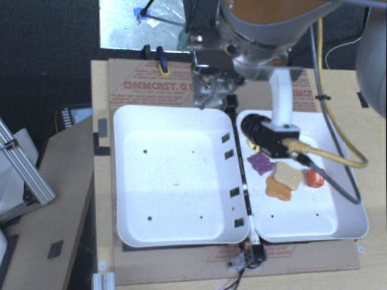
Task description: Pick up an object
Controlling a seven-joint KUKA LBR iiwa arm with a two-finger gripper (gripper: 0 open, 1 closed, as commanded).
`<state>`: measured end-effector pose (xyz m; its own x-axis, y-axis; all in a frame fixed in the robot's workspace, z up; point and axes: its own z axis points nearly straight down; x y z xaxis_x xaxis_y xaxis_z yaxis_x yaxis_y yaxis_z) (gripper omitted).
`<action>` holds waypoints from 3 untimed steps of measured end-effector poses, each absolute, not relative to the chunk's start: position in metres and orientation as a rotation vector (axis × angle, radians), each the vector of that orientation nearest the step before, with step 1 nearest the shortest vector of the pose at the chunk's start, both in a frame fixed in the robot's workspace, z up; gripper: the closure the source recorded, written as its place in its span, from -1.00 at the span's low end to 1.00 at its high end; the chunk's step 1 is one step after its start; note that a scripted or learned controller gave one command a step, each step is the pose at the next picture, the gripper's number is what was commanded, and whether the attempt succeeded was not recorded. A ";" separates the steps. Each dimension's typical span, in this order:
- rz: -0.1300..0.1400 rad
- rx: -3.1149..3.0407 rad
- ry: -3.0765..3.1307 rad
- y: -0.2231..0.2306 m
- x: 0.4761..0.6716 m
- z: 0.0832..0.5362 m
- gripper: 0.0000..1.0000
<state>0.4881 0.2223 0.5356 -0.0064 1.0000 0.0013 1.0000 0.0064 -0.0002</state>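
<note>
Objects sit clustered in the bin on the view's right: a purple piece, a tan piece touching an orange piece on its near side, and a red piece just beside them. The gripper hangs at the far rim, where this bin meets the left bin, apart from the cluster. Whether it is wide or narrow cannot be told.

purple piece in right bin
</note>
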 end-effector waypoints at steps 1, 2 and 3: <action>-0.004 -2.222 -2.224 0.235 0.530 0.535 1.00; 0.024 -2.217 -2.217 0.233 0.553 0.345 1.00; -0.032 -2.224 -2.232 0.234 0.587 0.523 1.00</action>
